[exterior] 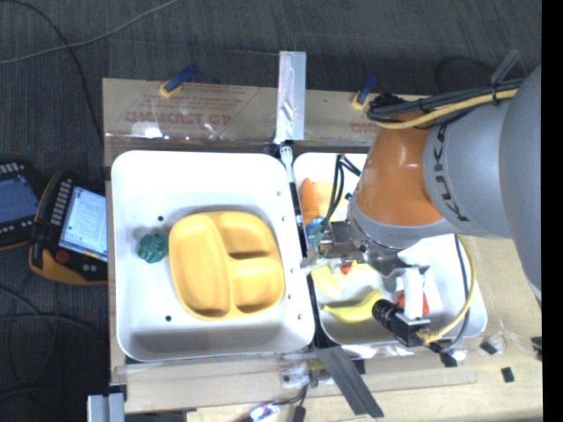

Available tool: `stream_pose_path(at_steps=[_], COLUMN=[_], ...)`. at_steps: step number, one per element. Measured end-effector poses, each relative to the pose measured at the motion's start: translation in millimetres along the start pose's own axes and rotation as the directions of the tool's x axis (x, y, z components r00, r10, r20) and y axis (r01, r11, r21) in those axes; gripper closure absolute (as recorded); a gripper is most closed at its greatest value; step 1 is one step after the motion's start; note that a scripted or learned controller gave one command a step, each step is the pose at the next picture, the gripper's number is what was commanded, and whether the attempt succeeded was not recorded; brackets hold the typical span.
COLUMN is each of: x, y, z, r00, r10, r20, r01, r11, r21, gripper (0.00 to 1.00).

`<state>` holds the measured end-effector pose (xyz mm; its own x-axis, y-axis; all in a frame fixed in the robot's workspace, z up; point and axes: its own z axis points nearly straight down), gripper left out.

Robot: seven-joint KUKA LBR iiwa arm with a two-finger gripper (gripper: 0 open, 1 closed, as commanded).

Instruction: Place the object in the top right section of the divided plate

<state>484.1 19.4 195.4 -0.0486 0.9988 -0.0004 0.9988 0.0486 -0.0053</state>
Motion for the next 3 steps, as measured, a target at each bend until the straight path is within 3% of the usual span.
stream_pose_path(at_steps=[1,2,3], x=[6,-13,12], y=[-1,3,0], z=[13,-7,-14], r00=[0.97,0.978,0.885], r10=[-0.242,-0.209,-0.466], r20=[0.0,0.0,0.002], r01=[0.242,0.209,0.466], r11=[0.97,0.978,0.885], r21=[0.0,-0.001,-0.003], gripper=[1.0,1.0,1.0])
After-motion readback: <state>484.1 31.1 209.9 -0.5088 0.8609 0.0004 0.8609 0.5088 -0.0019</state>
